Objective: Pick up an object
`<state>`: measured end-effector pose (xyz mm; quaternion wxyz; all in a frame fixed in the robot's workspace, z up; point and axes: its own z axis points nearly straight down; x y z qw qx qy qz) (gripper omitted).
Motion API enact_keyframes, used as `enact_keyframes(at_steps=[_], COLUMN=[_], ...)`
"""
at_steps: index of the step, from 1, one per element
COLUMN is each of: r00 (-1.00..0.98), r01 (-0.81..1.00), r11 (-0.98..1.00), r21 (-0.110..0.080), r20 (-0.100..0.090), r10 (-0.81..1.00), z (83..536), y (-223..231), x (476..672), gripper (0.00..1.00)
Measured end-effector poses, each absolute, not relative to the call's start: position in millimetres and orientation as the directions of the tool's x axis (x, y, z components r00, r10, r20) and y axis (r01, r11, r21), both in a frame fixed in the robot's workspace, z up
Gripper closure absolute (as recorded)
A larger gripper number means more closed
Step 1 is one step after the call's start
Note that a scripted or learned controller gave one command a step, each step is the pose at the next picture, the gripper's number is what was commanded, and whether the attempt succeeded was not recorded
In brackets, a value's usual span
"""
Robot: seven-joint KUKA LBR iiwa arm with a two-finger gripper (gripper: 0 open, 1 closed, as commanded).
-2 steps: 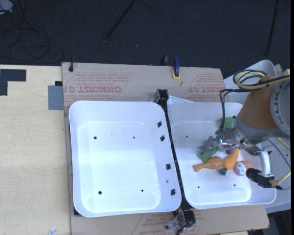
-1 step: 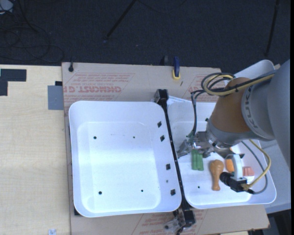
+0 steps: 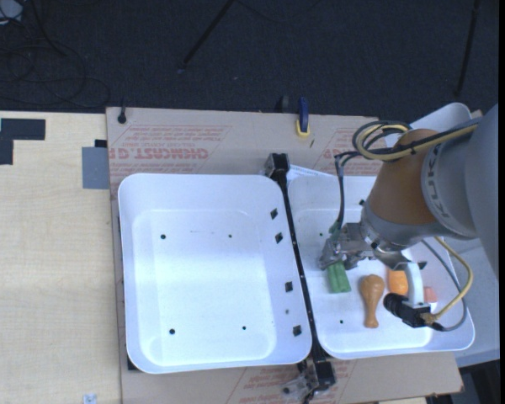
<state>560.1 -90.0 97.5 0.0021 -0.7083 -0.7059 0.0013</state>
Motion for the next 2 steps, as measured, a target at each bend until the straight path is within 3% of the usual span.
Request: enact_keyframes(at_steps=[1,2], r00=[-0.009,-0.011], r01=[1.0,1.0], r11=[0.009,0.011], r21=[0.014,-0.003], r20=[0.002,0.006], r10=[1.0,1.0], z=[194.2,187.0], y=[-19.4,100.1], x=[648.8,643.0], gripper=[1.0,1.0])
